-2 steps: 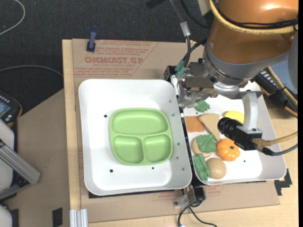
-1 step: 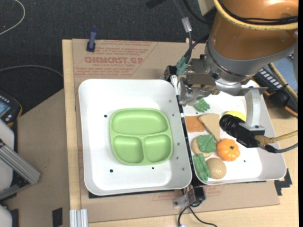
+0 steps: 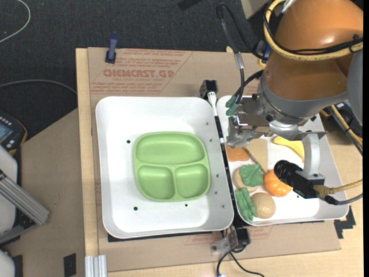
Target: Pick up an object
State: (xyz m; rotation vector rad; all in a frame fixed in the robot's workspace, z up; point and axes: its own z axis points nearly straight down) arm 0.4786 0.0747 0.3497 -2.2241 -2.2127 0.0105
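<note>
Orange wrist band [image 3: 314, 33] over right bin [image 3: 300, 213], gripper [image 3: 236, 138] partly hidden.

Both white bins [image 3: 115, 154] look like smooth plastic with a slight sheen. The green divided plate [image 3: 171, 165] appears matt plastic. The board [image 3: 144, 71] beneath is brown cardboard, matt, with red print. The arm's orange band [image 3: 314, 30] is glossy; the floor [image 3: 86, 10] looks like rough dark carpet.

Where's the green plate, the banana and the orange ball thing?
green plate [image 3: 171, 166], camera view, on its middle ridge.
banana [image 3: 291, 146], camera view, on its yellow middle.
orange ball [image 3: 275, 186], camera view, on its top.
</note>
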